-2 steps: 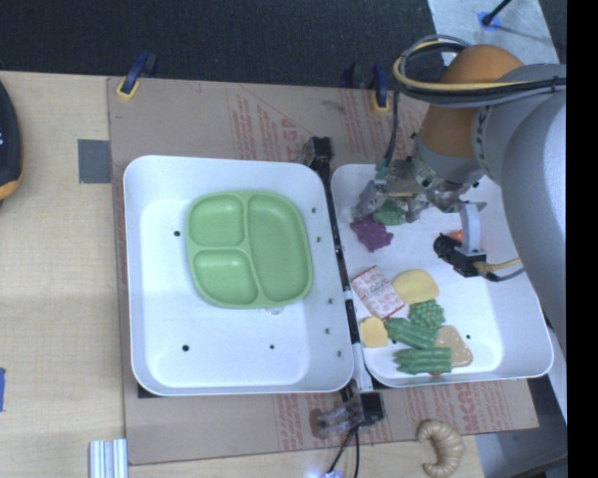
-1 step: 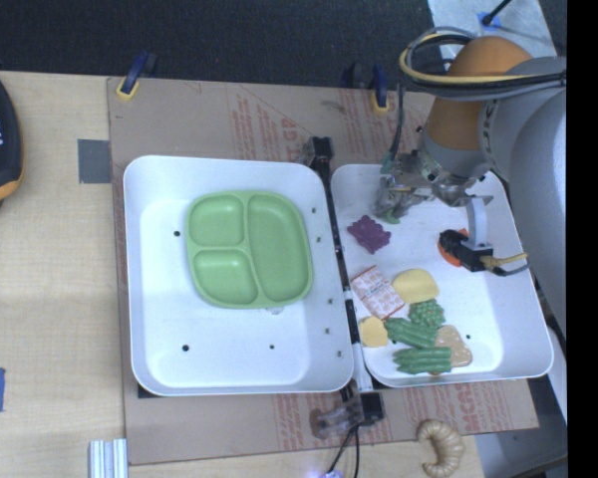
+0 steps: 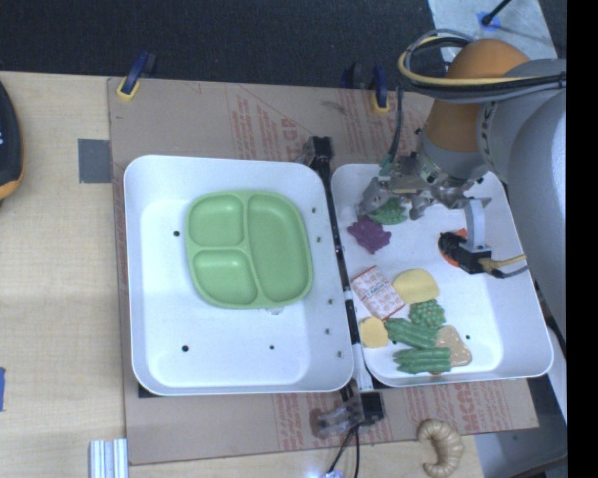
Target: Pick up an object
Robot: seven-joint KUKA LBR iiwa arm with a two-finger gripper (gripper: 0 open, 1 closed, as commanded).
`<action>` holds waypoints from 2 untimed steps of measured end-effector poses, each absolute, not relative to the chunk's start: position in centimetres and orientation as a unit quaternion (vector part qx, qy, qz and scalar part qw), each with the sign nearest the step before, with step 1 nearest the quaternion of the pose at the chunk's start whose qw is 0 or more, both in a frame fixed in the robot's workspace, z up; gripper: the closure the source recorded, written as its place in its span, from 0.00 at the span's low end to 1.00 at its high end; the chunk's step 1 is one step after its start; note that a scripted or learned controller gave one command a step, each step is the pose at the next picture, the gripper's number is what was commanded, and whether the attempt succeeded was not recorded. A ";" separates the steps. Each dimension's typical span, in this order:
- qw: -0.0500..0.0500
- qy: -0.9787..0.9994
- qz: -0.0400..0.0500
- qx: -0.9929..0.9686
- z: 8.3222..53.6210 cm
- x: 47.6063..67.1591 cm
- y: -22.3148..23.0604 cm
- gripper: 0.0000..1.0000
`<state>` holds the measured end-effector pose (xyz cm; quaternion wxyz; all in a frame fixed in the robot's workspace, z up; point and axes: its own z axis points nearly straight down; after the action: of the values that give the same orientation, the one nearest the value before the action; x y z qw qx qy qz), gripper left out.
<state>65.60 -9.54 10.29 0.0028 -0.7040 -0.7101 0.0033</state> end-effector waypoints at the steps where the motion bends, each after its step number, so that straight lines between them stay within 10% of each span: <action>1: 0.002 -0.711 0.003 -0.703 11.5 65.7 -9.6 1.00; 2: 0.002 -0.711 0.004 -0.703 11.5 65.7 -9.6 0.00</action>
<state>65.68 -9.63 11.48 0.0022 -0.7030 -0.7112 0.0036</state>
